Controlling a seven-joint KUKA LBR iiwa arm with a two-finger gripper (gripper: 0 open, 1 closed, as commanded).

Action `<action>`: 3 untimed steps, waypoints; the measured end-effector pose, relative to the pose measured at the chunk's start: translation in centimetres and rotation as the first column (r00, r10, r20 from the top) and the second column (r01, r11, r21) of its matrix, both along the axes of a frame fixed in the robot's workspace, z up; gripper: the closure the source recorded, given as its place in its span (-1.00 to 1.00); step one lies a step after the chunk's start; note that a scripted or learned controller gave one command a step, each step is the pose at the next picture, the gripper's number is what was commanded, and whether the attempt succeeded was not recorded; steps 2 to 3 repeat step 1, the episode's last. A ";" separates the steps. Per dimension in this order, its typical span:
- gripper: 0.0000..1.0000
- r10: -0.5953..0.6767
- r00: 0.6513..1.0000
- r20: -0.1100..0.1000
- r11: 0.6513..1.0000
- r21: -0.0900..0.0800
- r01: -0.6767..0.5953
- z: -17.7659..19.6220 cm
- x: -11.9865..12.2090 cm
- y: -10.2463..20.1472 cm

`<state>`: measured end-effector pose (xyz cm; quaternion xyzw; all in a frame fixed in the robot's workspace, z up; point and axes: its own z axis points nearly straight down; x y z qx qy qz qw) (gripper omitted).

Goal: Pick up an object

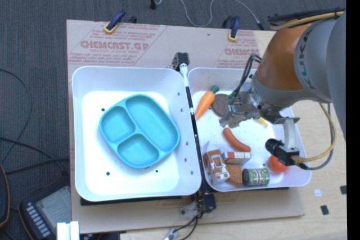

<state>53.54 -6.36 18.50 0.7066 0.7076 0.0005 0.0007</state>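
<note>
- Two white bins side by side on a brown board: left bin (90, 93) holding a blue three-section plate (139, 130), tilted a bit, sitting about mid-bin.
- Right bin (301, 177) full of toy food, with the grey arm (304, 67) and its orange band coming in from the right edge and hanging over the bin's upper half.
- Gripper (241, 112) down low in the upper middle of the right bin, near a dark round piece (220, 104); can't tell if open or closed, too much clutter and shadow around the tips.
- Orange carrot (204, 104) lying slanted near the bin's upper left, just left of the dark piece.
- Red sausage (237, 140) lying diagonally below the gripper, apart from it.
- Small brown box (215, 166) at lower left of that bin, green-labelled can (256, 177) on its side along the bottom edge.
- Orange-red rounded thing (276, 164) at the lower right, partly hidden by a black fitting.
- Blue-and-yellow clamps (115, 21) at the board's top edge.
</note>
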 end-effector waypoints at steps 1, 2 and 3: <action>-1.00 -0.001 1.000 -0.003 1.000 -0.001 0.001 -0.1 -0.1 -0.1; -1.00 -0.001 1.000 -0.003 1.000 -0.001 0.001 -0.1 -0.1 -0.1; -1.00 -0.001 1.000 -0.003 1.000 -0.001 0.001 -0.1 -0.1 -0.1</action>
